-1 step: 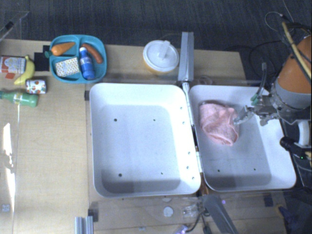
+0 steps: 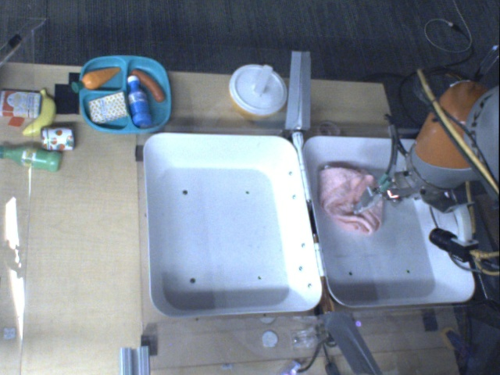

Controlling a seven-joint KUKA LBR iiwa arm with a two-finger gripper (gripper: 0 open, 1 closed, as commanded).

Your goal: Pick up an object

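No writing is readable on anything here. The pink cloth [image 2: 348, 198] lies crumpled at the right bin's [image 2: 406, 287] 10 o'clock; the gripper [image 2: 373, 202] meets its 3 o'clock edge, its grip impossible to tell.

Arm [image 2: 461, 131] cut off at right edge

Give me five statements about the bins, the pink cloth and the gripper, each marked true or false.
1. The pink cloth lies in the right bin. True.
2. The gripper is over the left bin. False: it is at the cloth's right edge, in the right bin.
3. The blue tray sits inside a bin. False: it rests on the bench, beyond the left bin.
4. The cloth is crumpled. True.
5. The white lidded cup stands in the right bin. False: it stands on the bench.
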